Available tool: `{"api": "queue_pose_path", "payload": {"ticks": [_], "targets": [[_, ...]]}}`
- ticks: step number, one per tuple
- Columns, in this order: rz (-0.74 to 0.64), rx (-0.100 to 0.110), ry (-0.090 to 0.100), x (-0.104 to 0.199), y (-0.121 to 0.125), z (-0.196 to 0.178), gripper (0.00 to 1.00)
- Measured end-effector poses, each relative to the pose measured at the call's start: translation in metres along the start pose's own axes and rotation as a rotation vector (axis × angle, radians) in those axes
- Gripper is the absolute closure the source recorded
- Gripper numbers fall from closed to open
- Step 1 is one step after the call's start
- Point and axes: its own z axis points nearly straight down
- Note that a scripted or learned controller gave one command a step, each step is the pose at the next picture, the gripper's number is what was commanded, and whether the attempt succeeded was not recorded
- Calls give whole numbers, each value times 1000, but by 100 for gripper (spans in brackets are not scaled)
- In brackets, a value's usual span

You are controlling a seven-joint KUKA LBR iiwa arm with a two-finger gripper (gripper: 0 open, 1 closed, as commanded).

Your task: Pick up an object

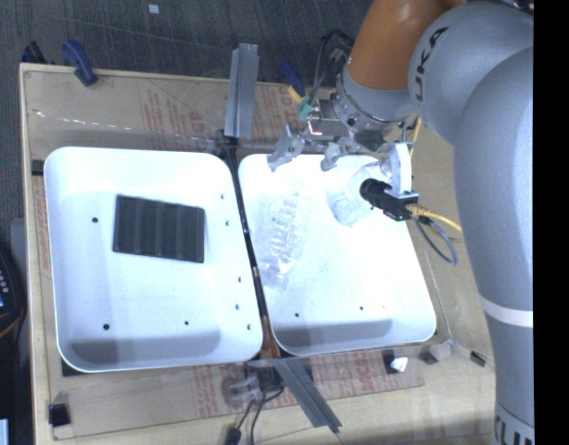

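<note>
Your tool (308,154) hangs with fingers apart at the right bin's (410,327) back edge. The clear plastic item (283,235) by its left wall looks light, slippery, crushable; grip its middle.

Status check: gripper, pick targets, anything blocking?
Gripper up at the right bin's far edge, holding nothing. Dark ridged block flat in left bin. Clear plastic item in right bin. Nothing blocking.
</note>
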Motion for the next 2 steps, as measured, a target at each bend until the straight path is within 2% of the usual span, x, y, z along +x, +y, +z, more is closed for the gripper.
{"api": "queue_pose_path", "payload": {"ticks": [1, 2], "targets": [[382, 2, 1, -32, -53, 105, 0], [448, -2, 0, -96, -45, 95, 0]]}}
